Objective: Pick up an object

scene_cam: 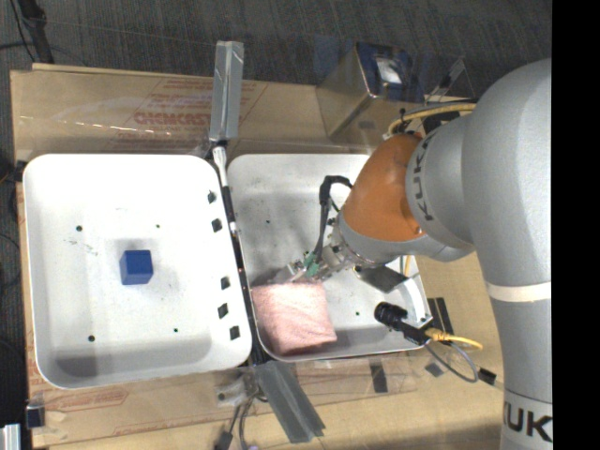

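Lowered into the right bin [281,181] just above the pink cloth [293,315], likely for grasping; jaws [312,267] state unclear.

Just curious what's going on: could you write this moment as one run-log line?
arm: reaching into right bin | gripper: low, at top edge of pink cloth | blue cube: left bin, untouched | pick: unconfirmed

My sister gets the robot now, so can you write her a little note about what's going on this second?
Gripper: low in the right bin, just above the pink cloth; the arm hides whether it grips anything.
Things: pink cloth at the right bin's near edge. Blue cube sits alone in the left bin.
Done: nothing visibly picked up.
Left: grab one object and lift it.
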Robot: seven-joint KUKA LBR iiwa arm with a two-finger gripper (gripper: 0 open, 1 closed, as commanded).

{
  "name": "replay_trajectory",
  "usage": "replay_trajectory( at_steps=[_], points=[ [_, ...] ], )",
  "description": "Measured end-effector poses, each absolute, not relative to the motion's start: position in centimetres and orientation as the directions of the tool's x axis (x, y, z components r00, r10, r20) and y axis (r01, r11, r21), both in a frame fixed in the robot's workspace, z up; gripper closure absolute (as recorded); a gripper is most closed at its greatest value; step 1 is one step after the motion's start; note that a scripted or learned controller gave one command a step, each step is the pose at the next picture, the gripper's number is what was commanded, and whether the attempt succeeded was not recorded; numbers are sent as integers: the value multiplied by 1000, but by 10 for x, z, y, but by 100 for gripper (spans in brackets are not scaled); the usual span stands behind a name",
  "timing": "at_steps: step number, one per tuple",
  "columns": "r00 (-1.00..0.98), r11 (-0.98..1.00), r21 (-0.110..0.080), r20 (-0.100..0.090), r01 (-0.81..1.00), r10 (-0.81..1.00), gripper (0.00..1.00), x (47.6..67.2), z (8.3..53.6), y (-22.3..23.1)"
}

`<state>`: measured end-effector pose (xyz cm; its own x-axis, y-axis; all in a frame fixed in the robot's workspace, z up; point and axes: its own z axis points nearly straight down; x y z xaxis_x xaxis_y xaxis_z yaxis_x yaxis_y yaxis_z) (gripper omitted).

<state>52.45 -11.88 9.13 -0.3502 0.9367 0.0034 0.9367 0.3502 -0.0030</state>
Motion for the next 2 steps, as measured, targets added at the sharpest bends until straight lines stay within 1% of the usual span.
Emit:
replay_trajectory(
  at_steps=[1,2],
  points=[
    [-315,315,-1,0,949,949,0,535,92,-105],
    [-386,386,0,1,923,923,0,521,192,-27]
  ],
)
